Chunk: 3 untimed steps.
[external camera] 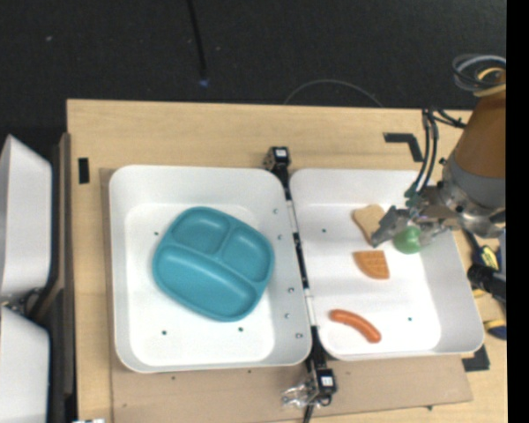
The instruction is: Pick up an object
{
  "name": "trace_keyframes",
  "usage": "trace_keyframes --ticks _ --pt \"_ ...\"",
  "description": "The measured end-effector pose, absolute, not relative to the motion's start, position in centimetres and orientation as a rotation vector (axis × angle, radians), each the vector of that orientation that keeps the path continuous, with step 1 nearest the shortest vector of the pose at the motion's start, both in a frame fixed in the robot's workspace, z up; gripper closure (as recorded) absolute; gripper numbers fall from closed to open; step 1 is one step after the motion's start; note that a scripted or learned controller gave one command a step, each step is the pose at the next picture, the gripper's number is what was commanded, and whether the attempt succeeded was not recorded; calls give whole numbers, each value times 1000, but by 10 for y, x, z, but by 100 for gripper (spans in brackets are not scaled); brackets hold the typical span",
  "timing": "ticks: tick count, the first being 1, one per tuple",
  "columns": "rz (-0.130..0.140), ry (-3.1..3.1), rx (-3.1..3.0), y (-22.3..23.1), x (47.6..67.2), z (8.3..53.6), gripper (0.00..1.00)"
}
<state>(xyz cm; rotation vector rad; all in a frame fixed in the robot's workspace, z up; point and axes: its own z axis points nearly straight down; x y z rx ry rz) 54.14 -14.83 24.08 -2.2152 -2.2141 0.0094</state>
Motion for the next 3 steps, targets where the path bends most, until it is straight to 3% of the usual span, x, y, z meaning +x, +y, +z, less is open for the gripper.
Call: trace_keyframes --ticks 1,3 --pt "-2 -2224 -2219 -148 544 247 0" --pt "5 -2219 -2223 -152 544 163 0"
